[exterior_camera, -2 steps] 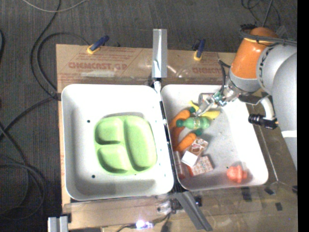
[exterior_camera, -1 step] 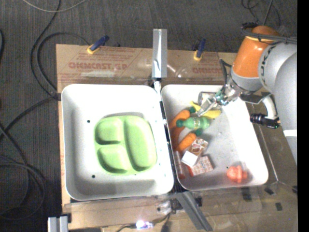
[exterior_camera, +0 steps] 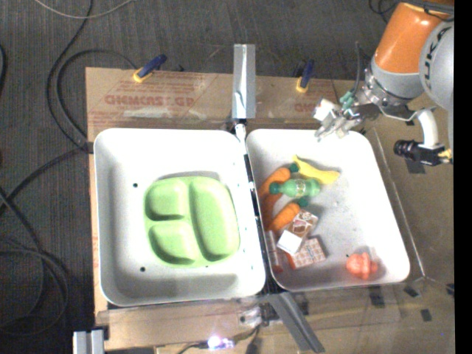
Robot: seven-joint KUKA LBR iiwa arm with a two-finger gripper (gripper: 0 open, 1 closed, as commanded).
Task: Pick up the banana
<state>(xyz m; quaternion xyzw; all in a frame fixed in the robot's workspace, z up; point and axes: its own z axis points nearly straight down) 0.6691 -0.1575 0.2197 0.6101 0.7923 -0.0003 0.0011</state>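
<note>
since the yellow curved banana point(exterior_camera: 318, 171) lies untouched at about twelve o'clock in the right shallow white bin point(exterior_camera: 386, 220), against a green plastic bottle point(exterior_camera: 293, 189), the pick looks not yet begun. the grey two-finger gripper point(exterior_camera: 333, 122) hovers near the bin's far rim; whether it is spread or closed i cannot tell. open room lies toward three o'clock.

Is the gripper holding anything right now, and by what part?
Nothing. The gripper hovers over the right bin's back rim; the banana lies in the bin.
</note>
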